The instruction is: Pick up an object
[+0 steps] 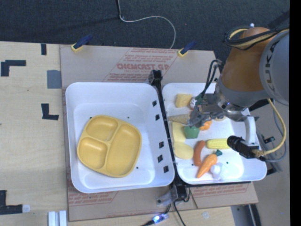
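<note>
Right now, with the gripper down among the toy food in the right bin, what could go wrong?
1. The gripper sits in a tight cluster: closing on the green piece may also snag the orange piece beside it.
2. Lifting could nudge the corn cob or carrot nearby.
3. The arm hides the grasp, so a miss may go unnoticed.

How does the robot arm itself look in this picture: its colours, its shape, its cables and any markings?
The arm is thick and rounded, with a grey shell and a broad orange band above the wrist. Part of the black lettering KUKA runs down the grey shell. Yellow and black cables loop beside it. The end effector is small, dark metal, with thin wires running up to the wrist.
</note>
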Controlling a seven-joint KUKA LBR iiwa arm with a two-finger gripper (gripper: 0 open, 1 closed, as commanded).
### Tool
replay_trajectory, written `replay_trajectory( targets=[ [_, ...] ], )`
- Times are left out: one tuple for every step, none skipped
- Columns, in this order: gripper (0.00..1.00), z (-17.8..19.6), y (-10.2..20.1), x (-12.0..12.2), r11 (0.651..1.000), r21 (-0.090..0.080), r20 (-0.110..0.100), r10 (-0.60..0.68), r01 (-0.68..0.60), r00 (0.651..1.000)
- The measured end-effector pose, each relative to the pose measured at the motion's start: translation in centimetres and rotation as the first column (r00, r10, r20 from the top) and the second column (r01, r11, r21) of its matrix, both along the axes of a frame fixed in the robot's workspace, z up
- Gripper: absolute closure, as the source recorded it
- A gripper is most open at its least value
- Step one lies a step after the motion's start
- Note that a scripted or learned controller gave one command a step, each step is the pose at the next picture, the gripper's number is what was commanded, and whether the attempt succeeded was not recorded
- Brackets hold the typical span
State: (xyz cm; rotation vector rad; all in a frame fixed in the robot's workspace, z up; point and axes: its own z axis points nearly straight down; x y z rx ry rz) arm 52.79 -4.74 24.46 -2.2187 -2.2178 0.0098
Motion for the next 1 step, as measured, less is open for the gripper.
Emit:
replay_trajectory(
  targets=[
    [1.00,8.57,4.35,-4.52,1.000,0.003,0.012,0.007,-0.007,1.000]
  ],
)
